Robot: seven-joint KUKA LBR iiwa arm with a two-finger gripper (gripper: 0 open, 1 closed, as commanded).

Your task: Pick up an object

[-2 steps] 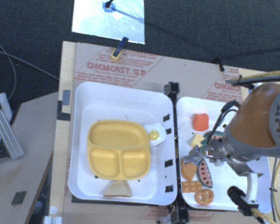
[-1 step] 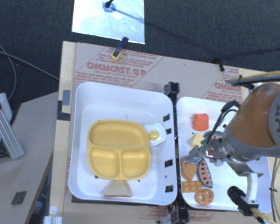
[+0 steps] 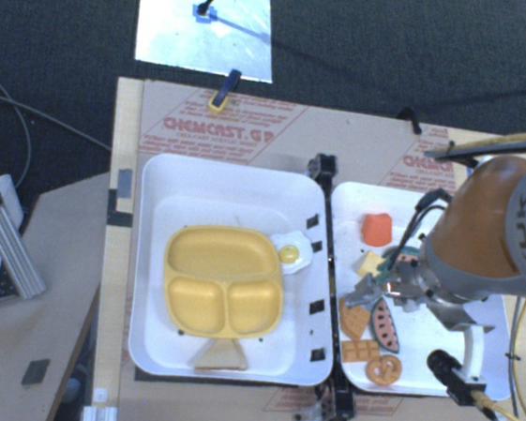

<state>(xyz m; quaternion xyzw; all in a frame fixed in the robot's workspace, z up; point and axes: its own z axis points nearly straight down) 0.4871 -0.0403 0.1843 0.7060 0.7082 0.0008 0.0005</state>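
My gripper [image 3: 379,286] hangs low over the middle of the right bin [image 3: 453,203], under the grey and orange wrist. Just below it lie a brown cracker [image 3: 354,321] and a watermelon slice [image 3: 384,325]. A small yellow cheese piece [image 3: 368,263] sits just above and to the left of it. Further back in that bin stands an orange-red block [image 3: 377,229]. At the bin's front edge are a waffle square [image 3: 358,351] and a pretzel [image 3: 383,368]. The wrist hides how the gripper stands and whether anything is in it.
The left bin [image 3: 165,203] holds a yellow divided plate [image 3: 225,279], a fried egg toy [image 3: 289,253] at its right corner and a toast wedge [image 3: 221,355] at the front. A black divider [image 3: 325,259] with clips runs between the bins.
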